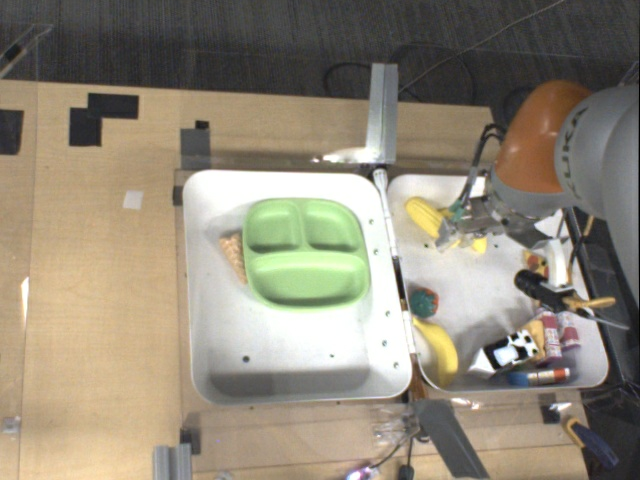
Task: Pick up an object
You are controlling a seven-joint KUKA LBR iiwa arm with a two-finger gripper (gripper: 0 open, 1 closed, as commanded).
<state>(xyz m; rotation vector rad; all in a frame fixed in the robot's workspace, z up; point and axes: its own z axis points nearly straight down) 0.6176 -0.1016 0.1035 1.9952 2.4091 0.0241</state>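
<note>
Wooden bench [90, 298] (pale) bears two white bins [210, 368]

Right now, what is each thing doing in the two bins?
Green tray: flat in the left bin, right way up.
Cracker-like piece: partly tucked under the tray's left edge.
Banana: lying by the right bin's near left wall.
Corn cob: lying beside the claw.
Claw: low in the right bin, next to the corn.

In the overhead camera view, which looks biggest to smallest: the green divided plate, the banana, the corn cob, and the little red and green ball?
1. Green divided plate
2. Banana
3. Corn cob, partly hidden by the pincer, so this rank is unsure
4. Red and green ball
</note>
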